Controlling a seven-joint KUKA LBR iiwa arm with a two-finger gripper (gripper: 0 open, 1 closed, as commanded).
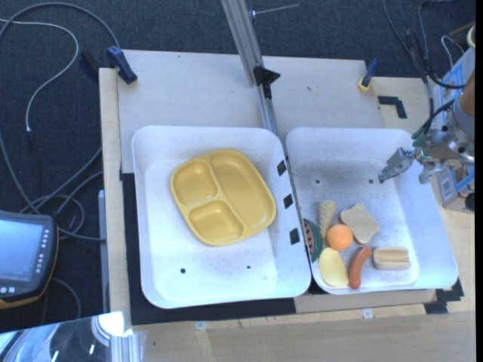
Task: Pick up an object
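Clearly tool (398, 164) spread, empty, above right bin (423, 202); toy food (355, 243) packed tight, fingers risk nudging neighbours, missed grasp.

Both white bins, the left bin (151, 202) and the right bin (423, 225), look like thin moulded plastic, matt with a fine dark speckle. The yellow divided tray (223, 196) left of centre is smooth plastic with a soft sheen. At lower right, the toy foods look like plastic or rubber: a glossy orange ball (339, 237), a smooth pale yellow piece (333, 267), a red-orange sausage (359, 265) and a matt tan bread slice (359, 223). The bench top (189, 89) appears pale matt board with light wood edges. The slanted rail (240, 21) at upper centre is brushed metal. The floor (45, 157) looks like dark, rough carpet.
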